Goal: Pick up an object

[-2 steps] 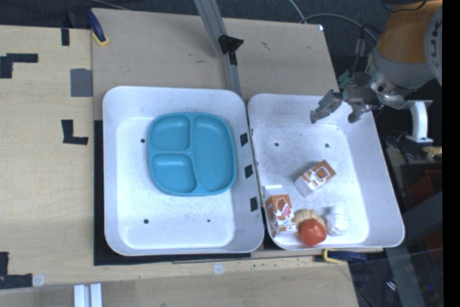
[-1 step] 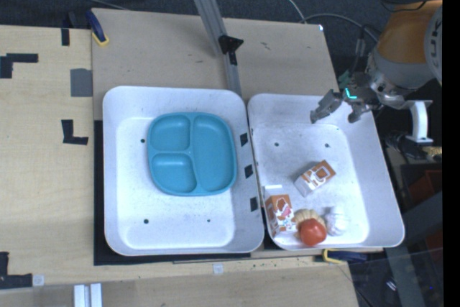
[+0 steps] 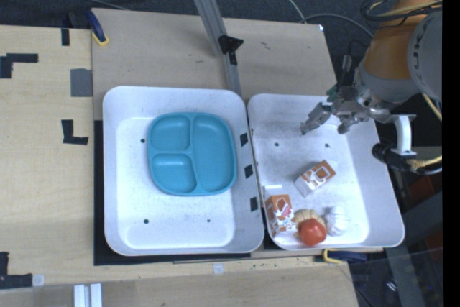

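Observation:
My gripper (image 3: 327,126) hangs over the far part of the right bin (image 3: 287,118), its two fingers spread open with nothing between them. Below it in that bin lies a small brown and white carton (image 3: 315,177), apart from the fingers. Nearer the front edge sit a red and white box (image 3: 279,213), a red tomato (image 3: 312,232), a tan pastry-like piece (image 3: 305,216) and a white crumpled object (image 3: 336,220), all close together.
The left bin (image 3: 122,154) holds a blue divided plate (image 3: 192,153). A grey metal pole (image 3: 208,7) slants down to the bins' far edge. Cables run across the dark floor at the back. The wooden bench extends to the left.

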